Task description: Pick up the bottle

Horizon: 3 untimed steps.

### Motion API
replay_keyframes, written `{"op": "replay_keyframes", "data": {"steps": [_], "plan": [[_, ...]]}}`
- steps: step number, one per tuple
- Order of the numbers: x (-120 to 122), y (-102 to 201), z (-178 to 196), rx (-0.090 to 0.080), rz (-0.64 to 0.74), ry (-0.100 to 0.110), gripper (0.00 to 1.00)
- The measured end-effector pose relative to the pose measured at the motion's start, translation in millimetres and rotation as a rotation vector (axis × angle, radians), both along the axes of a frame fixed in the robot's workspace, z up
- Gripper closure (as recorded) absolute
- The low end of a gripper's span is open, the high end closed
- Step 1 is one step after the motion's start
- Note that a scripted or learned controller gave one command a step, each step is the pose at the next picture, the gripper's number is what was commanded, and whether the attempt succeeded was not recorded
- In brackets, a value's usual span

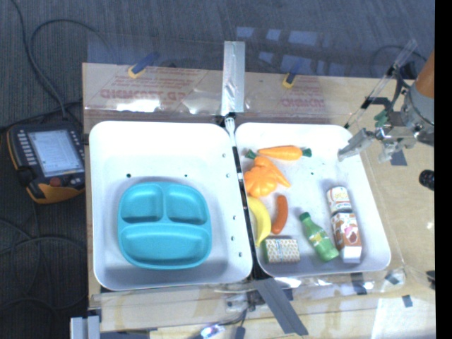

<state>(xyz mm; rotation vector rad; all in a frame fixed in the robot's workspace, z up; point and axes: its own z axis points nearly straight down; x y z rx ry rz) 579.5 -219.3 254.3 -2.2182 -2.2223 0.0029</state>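
Right now my claw point(351, 149) hangs over the far right rim of the right bin point(376, 210), and I cannot tell how it is set. The bottle point(318, 237), green, lies tilted in the near part of that bin, well apart from me. A carton point(344, 223) lies just to its right, a sausage point(280, 213) and banana point(260, 219) to its left. A carrot point(281, 152) sits farther back. A blue tray point(165, 222) rests in the left bin point(106, 161).

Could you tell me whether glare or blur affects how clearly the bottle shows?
In the camera view the green bottle is slightly soft but distinct against the right bin; glare lies on the clear sheet behind the bins, away from it.
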Motion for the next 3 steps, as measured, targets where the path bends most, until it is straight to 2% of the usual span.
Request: {"op": "replay_keyframes", "data": {"steps": [1,2,3], "plan": [[-40.0,29.8,-128.4,-0.012,0.059,-0.029,0.00],[-69.1,53.6,-140.2,-0.035,0.213,-0.087,0.00],[-72.2,67.2,-142.6,-0.031,0.446,-0.069,0.00]]}}
